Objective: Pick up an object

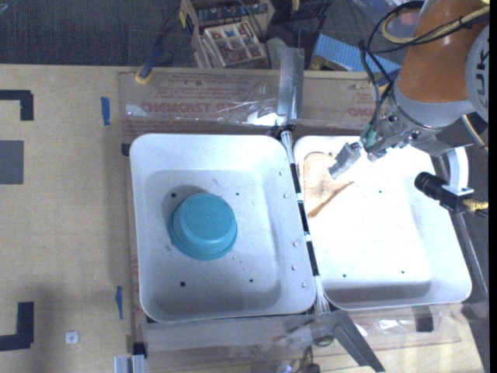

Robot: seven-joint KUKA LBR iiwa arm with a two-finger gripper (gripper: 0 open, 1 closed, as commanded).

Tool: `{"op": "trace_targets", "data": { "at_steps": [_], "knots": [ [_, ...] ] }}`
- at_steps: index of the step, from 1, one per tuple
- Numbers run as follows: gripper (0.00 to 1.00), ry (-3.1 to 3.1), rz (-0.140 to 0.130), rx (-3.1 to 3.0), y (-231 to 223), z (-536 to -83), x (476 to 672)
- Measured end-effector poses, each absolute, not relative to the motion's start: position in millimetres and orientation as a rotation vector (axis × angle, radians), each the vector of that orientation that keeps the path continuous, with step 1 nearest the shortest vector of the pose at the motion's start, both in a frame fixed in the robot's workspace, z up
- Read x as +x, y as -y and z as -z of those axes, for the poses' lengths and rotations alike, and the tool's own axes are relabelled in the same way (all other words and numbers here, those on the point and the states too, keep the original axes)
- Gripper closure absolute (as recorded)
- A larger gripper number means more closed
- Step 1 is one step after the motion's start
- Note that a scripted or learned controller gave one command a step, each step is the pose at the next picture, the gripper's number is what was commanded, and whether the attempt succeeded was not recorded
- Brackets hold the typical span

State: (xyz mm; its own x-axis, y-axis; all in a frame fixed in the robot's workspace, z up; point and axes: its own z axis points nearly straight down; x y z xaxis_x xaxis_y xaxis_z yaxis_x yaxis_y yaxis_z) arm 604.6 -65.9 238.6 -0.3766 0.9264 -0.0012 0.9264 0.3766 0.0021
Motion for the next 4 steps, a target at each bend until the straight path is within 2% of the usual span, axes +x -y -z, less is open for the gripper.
{"op": "trace_targets", "data": {
  "at_steps": [1,2,3,4],
  "knots": [
    [0.00,-2.580,-0.001,1.791,105,-131,624.9],
    [0.00,-2.654,-0.007,1.663,99,-91,655.5],
    [1.00,-2.648,-0.014,1.660,98,-103,657.7],
    [0.00,-2.647,-0.014,1.661,99,-103,657.8]
  ]
}}
